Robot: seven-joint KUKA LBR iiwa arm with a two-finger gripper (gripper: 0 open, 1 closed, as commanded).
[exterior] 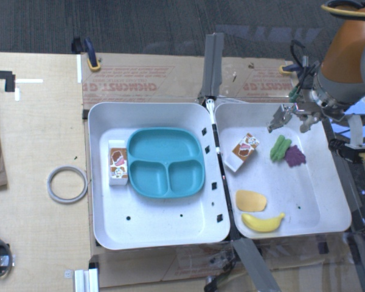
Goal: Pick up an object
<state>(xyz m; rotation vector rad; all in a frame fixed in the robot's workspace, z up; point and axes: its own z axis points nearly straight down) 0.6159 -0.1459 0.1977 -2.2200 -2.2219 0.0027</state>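
On the bench, the left bin (103, 181) carries a small carton (118, 163) touching a teal divided plate (166, 162); the right bin (328, 181) holds a second carton (244, 149), an orange slice (251, 201), a banana (263, 222), a green pod (280, 148) and purple grapes (295, 156). The end effector (295, 119) hangs spread and empty above the right bin's far side, so nothing is picked yet. The pod and grapes touch, near the right wall, while the banana crowds the near rim.

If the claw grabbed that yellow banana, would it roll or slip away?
The banana looks like a smooth, glossy toy, so it may slip between narrow fingers. Its curve probably stops it rolling far. It lies near the bin's front wall, which could crowd the gripper.
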